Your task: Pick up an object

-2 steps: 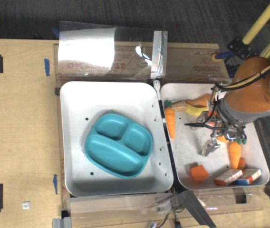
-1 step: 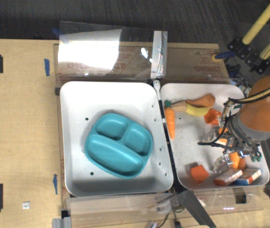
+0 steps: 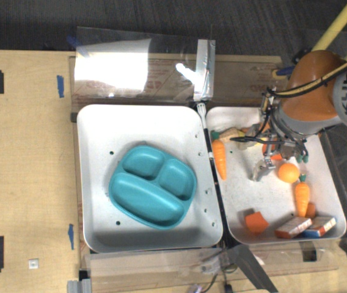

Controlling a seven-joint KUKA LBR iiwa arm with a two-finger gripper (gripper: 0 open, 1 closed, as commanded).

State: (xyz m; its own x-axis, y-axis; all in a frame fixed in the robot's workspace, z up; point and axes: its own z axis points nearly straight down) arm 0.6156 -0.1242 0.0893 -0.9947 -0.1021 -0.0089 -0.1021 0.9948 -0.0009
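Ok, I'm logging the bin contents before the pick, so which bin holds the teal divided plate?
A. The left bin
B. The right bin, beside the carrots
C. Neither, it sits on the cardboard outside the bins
A: the teal divided plate lies flat in the left bin, while the carrots and other small items sit in the right bin.
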